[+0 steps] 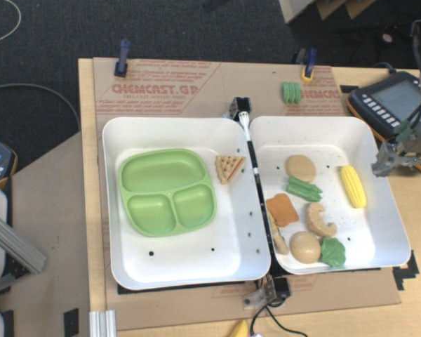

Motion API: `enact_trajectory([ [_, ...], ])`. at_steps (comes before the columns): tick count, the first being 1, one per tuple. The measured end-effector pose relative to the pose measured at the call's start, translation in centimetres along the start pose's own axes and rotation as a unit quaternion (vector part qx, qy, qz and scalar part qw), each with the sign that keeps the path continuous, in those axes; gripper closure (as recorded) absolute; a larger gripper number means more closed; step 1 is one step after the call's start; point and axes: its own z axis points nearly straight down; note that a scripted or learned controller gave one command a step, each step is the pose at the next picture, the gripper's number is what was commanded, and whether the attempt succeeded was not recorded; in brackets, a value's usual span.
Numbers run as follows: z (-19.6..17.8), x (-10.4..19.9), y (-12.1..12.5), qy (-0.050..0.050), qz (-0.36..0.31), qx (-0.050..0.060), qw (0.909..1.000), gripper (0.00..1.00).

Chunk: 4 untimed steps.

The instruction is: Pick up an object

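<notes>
From above, the gripper (391, 161) sits at the right bin's (379, 241) right rim; how far it is open cannot be told, and nothing is seen in it. Just left of it lies the toy corn cob (353, 186). Farther left lie the green bean pod (304, 189) and round bun (300, 168).

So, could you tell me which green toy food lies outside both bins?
The small ridged green piece on the cardboard above the right bin; the other green foods lie inside that bin.
</notes>
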Motion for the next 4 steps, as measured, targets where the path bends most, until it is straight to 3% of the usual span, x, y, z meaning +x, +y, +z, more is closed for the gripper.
enact_trajectory([
  [1, 12.1, 8.8, 1.1, 0.004, -0.003, 0.009, 0.9999, 1.0],
  [2, 15.0, 16.6, 0.8, 0.003, -0.003, 0.006, 1.0, 1.0],
  [3, -1.5, 18.2, -0.3, 0.003, -0.001, -0.007, 1.0, 1.0],
  [4, -11.9, 15.8, -0.4, 0.001, 0.001, -0.006, 1.0, 1.0],
])
